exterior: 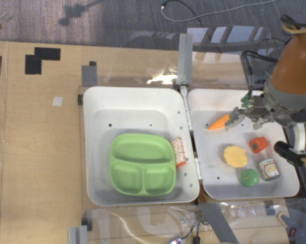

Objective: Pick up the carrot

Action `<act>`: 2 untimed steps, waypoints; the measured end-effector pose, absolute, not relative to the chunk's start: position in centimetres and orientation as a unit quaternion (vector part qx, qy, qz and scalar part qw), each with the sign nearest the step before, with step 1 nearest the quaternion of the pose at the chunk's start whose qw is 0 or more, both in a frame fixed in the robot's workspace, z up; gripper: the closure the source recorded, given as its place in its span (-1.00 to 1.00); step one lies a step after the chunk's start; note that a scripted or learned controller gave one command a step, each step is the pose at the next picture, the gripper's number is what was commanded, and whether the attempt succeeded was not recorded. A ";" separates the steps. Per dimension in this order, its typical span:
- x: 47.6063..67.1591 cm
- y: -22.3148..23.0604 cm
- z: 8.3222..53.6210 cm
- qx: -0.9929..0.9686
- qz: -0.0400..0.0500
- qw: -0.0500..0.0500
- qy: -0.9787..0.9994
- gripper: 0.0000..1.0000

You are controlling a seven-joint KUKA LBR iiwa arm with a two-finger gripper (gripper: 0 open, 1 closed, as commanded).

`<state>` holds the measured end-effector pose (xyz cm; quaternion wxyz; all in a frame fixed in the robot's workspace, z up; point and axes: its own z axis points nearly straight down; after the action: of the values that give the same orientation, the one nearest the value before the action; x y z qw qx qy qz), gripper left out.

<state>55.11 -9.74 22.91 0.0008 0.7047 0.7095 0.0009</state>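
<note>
While the gripper point(235, 118) sits at the carrot point(218, 122) near the top of the right bin point(209, 187), you are at the grasp step, though you cannot tell how its jaws stand. Next you need a firm pinch, then a straight lift. You have open floor left of the carrot; the cookie point(235, 156) and tomato point(258, 145) lie below, apart.

A single fixed camera is looking down at a slant from above the bench point(35, 151), taking in both white bins point(137, 103) side by side. The arm point(295, 70) is entering from the frame's right
</note>
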 end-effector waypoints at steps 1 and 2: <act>61.6 -11.7 17.7 0.688 0.001 0.001 0.726 -1.00; 63.8 -15.0 8.9 0.614 0.003 0.005 0.790 -1.00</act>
<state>63.81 -15.01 8.90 0.0051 0.6137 0.7896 0.0026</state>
